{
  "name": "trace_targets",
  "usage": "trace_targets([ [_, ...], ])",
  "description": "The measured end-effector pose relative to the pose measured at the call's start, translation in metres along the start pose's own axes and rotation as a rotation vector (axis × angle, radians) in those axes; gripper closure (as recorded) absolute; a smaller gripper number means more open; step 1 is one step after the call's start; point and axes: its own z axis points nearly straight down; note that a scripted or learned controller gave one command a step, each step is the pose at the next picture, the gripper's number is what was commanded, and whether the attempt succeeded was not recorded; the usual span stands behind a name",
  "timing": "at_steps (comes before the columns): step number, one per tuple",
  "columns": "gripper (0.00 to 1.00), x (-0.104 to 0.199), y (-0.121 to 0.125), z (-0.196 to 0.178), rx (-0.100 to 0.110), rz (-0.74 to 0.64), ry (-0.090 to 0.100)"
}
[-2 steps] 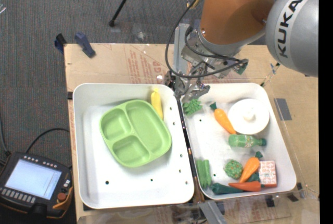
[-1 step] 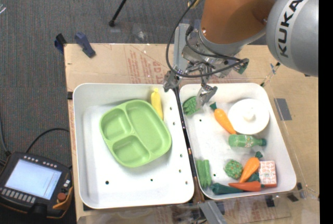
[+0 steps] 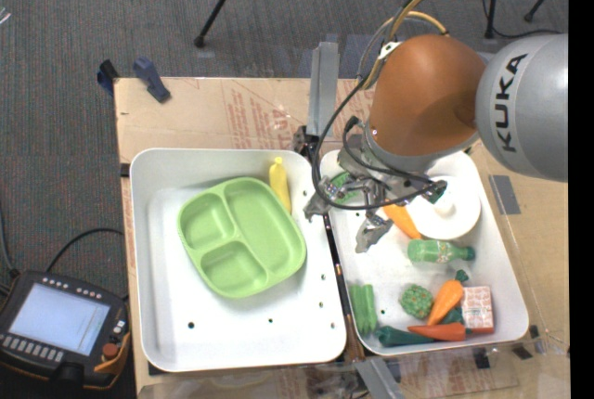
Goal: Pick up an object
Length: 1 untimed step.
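My gripper (image 3: 342,223) hangs low over the left part of the right bin (image 3: 506,258), under the orange wrist band. Its two fingers stand apart, one near the bin's left wall and the other (image 3: 371,236) beside an orange carrot (image 3: 403,221); it is open with nothing between them. A small green item (image 3: 345,189) lies partly hidden under the wrist. Further forward in that bin lie a green bottle (image 3: 436,250), a knobbly green ball (image 3: 417,300), a second carrot (image 3: 446,299) and a red-and-white box (image 3: 476,309).
A white round disc (image 3: 453,210) sits at the right bin's back. A green cucumber (image 3: 364,309) and a dark green piece (image 3: 399,336) lie at its front. The left bin (image 3: 153,295) holds a green divided plate (image 3: 241,236) and a yellow item (image 3: 279,184).
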Motion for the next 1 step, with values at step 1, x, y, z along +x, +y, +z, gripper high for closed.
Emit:
trace_targets([
  [1, 0.0, 0.0839, -0.0693, 0.0595, 0.002, -0.092, -0.002],
])
